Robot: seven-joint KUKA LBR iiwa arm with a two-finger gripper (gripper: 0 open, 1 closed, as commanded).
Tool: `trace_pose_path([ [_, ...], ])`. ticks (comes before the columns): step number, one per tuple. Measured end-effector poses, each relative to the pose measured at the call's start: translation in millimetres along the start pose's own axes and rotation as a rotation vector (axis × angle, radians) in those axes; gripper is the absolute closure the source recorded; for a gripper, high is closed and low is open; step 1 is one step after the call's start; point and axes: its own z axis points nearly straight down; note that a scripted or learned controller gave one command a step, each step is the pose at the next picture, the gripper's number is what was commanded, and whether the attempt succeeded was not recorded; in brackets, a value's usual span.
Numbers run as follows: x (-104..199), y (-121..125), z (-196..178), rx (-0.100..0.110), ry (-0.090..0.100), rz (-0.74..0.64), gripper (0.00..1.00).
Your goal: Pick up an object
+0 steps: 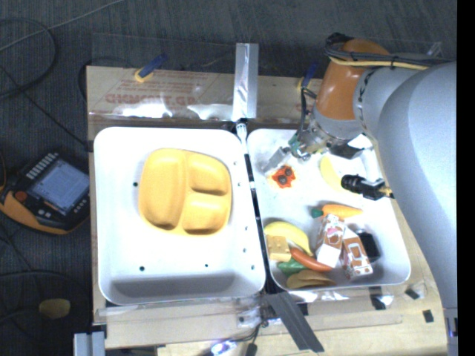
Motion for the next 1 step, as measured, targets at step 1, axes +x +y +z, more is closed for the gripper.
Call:
trace_pose_path([
  [1,-0.9,1.5,-11.1,-0.004,-0.009,-0.003,1.00],
])
